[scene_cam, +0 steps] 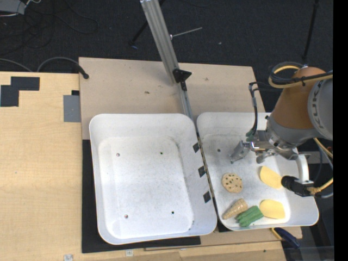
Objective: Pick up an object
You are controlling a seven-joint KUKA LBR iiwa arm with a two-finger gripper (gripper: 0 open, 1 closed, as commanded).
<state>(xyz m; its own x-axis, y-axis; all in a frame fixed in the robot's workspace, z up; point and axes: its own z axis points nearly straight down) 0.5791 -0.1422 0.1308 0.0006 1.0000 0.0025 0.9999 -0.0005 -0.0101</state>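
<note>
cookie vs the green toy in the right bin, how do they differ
The cookie is round, tan with dark specks; the green toy is long and bright green. The cookie lies apart near the bin's middle; the green toy lies at the front edge, touching the cone. Both rest in the right bin.

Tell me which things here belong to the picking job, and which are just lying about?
Job: gripper; right bin; cookie; two yellow pieces; green piece; tan cone.

Lying about: left bin; metal rail; floor cables.
</note>
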